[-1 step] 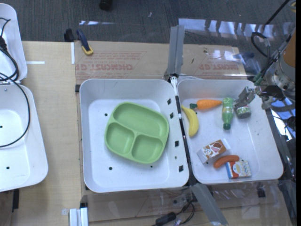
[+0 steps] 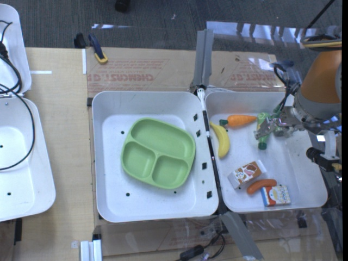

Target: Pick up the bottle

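Nearest the front edge of the right-hand shallow white bin [image 2: 304,200] lie a small blue-and-white carton [image 2: 277,195] and, touching it, an orange-red sausage-shaped toy [image 2: 260,185]; just beside those sits a brown-and-white snack box [image 2: 247,174]. Further in, a yellow plastic banana [image 2: 220,139] lies along the bin's left wall, with an orange toy carrot [image 2: 241,120] near the far left corner. The left-hand white bin [image 2: 103,162] carries a pale green three-compartment plate [image 2: 158,153] at its middle. The small green bottle [image 2: 263,129] stands toward the far edge of the right bin, with the metal two-finger gripper [image 2: 271,127] right at it. Whether the fingers are clamped on the bottle or merely beside it I cannot tell. My judgement: this is the grasp step; next comes a firm close, then a straight lift clear of the carrot
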`<state>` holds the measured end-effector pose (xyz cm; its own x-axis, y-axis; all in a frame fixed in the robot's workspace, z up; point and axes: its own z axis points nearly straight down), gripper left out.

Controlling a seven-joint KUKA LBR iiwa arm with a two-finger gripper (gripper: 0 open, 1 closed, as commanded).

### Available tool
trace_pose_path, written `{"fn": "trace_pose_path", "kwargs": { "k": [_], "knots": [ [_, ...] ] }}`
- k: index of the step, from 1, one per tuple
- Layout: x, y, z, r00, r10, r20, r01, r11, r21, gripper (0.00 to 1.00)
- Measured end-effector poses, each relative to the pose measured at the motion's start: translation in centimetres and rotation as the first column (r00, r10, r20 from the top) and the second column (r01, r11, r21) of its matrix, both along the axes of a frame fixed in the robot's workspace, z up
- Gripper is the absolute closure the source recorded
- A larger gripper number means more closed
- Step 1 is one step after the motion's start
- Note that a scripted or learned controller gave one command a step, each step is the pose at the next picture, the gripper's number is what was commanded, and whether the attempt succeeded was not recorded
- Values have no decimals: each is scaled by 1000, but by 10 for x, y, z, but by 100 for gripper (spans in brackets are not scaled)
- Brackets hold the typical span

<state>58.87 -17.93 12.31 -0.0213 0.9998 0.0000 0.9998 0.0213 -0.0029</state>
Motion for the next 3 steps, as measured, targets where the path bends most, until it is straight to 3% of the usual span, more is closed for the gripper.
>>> {"fn": "trace_pose_path", "kwargs": {
  "k": [1,2,3],
  "knots": [
    [11,-37,125,999,46,4,-46,999,-2,0],
    [23,11,13,999,44,2,-44,999,-1,0],
    [43,16,-16,1000,24,9,-24,1000,8,0]
  ]
}}
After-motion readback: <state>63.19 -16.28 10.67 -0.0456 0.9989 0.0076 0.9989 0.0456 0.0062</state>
